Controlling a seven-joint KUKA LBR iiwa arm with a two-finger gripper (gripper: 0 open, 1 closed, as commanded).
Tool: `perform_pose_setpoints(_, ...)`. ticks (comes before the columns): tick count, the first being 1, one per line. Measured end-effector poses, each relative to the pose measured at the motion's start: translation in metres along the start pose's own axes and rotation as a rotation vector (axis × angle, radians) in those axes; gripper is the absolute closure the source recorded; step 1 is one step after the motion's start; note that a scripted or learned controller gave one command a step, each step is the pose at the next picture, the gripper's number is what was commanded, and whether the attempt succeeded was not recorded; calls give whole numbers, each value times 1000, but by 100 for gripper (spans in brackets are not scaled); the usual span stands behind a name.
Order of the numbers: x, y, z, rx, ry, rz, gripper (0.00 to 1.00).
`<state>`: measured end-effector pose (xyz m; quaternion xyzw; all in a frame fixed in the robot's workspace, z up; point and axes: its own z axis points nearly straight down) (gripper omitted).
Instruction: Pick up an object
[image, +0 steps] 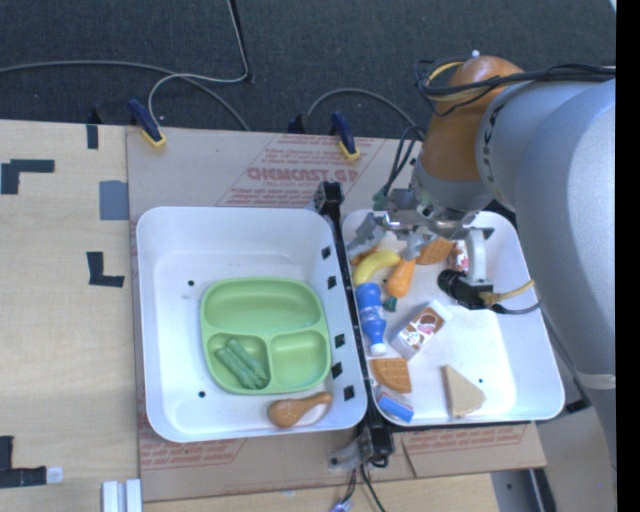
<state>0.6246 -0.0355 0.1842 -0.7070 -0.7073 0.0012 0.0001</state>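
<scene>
Bench top is pale wood-grain board (60, 330) with black tape marks, a brown cardboard sheet (270, 175) printed in red lying under both bins, blue-and-yellow clamps (147, 122) pinning its far edge. Dark carpet (120, 50) behind, thin cables looping across it

Left white plastic bin (160, 300): green three-compartment tray (267, 334) with green bean pods (243, 363) in its near-left compartment, tan toy drumstick (299, 409) lying just beside the tray's near edge

Right white plastic bin (530, 350): yellow toy banana (375, 263), orange carrot-like piece (401, 277) touching it, blue bottle (372, 316), small printed carton (420, 329), orange waffle-like square (392, 374), tan wedge (462, 391), all loose on the floor

Grey arm's gripper (415, 232) hangs over the far end of the right bin, right above the banana and orange piece. Can't tell from this angle if the claw is apart or together; nothing visibly between it
</scene>
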Motion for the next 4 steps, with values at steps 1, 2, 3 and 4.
perform_pose_setpoints(1, -2, -26, 0, 0, 0, 0, 0)
perform_pose_setpoints(2, -81, 3, 98, -5, -2, 0, 0)
perform_pose_setpoints(3, -67, -3, 98, -6, -8, 3, 0)
perform_pose_setpoints(4, -65, -2, 88, -5, -4, 1, 100)
